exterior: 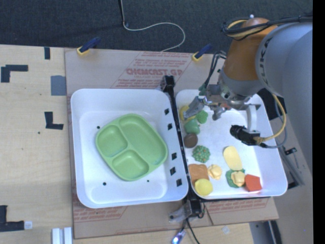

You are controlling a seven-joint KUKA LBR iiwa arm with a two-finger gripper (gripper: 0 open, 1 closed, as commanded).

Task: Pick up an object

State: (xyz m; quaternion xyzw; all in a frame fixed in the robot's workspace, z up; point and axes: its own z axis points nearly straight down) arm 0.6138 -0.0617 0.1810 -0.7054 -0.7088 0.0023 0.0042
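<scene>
Camera view puts your gripper [195, 107] low over the upper left corner of the right bin [269, 151], hanging from the grey arm [284, 55] with its orange band [244, 60]. You cannot tell from this slant how wide it stands, nor whether it has hold of anything. A light green toy piece [201, 117] sits right under it, touching or nearly so, and a darker green one [191, 126] lies just below that against the bin's left wall.

Working outward in the same bin, you see a round brown piece [190, 140], then a bumpy green broccoli-like floret [201, 153]. A smooth pale yellow oval [232, 157] lies to its right. Along the near edge sit an orange-brown block [198, 171], a small yellow lumpy piece [215, 172], a round yellow ball [203, 187], a green and yellow piece [235, 178] and a red-orange cube [253, 182] touching it. A black cable fitting [244, 134] with a yellow lead hangs over the bin's right half.

Your left bin [86, 187] holds a glossy light green tray [131, 146] with three compartments, lying flat and turned at an angle. Both shallow white bins rest on a cardboard sheet [147, 70] clamped to the wooden bench [30, 151].
</scene>
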